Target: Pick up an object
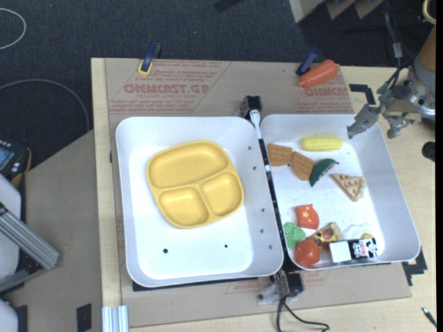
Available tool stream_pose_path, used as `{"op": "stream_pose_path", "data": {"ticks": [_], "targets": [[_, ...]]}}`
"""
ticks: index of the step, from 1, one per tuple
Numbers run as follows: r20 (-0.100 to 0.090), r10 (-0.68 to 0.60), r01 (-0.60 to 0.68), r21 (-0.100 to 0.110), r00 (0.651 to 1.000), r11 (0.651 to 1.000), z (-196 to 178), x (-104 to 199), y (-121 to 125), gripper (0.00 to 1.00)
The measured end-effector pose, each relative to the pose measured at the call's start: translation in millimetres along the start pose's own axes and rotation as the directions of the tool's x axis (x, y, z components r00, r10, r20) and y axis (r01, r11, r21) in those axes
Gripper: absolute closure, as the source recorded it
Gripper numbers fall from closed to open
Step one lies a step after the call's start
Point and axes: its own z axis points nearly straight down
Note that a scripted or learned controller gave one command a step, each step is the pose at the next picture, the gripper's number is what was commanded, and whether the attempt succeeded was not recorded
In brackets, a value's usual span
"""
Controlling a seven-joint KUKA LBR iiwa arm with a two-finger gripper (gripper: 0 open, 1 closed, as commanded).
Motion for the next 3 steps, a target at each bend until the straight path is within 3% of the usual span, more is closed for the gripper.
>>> {"op": "stream_pose_path", "data": {"ticks": [1,3], "targets": [[0.003,-0.003,0.003,-0.014,1.0,1.0,-9,1,3,0.0],[0.002,-0.003,0.003,-0.009,1.0,1.0,80,10,-3,0.0]]}}
